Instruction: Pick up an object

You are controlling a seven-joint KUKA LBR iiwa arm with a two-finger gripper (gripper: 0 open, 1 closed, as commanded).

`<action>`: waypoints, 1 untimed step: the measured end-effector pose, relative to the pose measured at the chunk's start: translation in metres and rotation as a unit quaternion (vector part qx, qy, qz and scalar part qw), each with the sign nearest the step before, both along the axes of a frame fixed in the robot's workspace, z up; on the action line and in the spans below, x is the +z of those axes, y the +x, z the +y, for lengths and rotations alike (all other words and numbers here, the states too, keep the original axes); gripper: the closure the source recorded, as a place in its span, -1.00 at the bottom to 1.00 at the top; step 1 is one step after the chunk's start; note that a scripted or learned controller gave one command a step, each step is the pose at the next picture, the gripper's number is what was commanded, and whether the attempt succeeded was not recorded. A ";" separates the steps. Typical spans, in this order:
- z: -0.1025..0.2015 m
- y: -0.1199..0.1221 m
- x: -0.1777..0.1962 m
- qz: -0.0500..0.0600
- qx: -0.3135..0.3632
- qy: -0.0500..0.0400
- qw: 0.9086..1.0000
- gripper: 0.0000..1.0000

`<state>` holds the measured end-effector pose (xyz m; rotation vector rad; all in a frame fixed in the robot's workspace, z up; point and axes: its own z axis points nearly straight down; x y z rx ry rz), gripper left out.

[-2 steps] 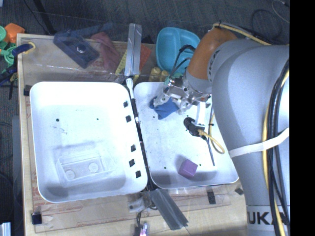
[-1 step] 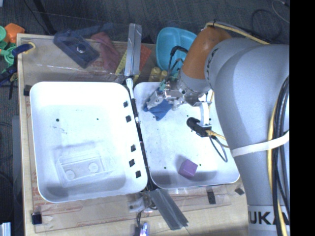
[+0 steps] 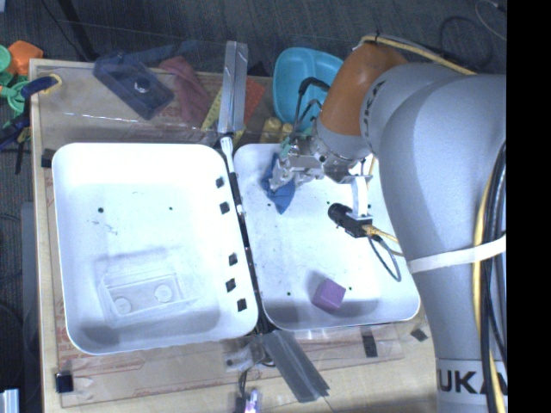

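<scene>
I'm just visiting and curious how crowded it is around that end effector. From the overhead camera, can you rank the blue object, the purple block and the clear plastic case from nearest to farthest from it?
1. Blue object: right bin, far end, directly under the end effector.
2. Purple block: right bin, near edge.
3. Clear plastic case: left bin, near side.

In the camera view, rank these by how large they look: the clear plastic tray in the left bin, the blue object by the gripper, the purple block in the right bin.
1. Clear plastic tray, plainly largest.
2. Blue object, though the gripper hides part of it.
3. Purple block, about as large as the blue object's visible part, so the last two are unsure.
</scene>
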<state>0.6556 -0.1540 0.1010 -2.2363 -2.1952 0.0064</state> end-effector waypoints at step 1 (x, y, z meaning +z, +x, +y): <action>0.051 0.001 0.101 -0.002 -0.063 -0.002 0.998 1.00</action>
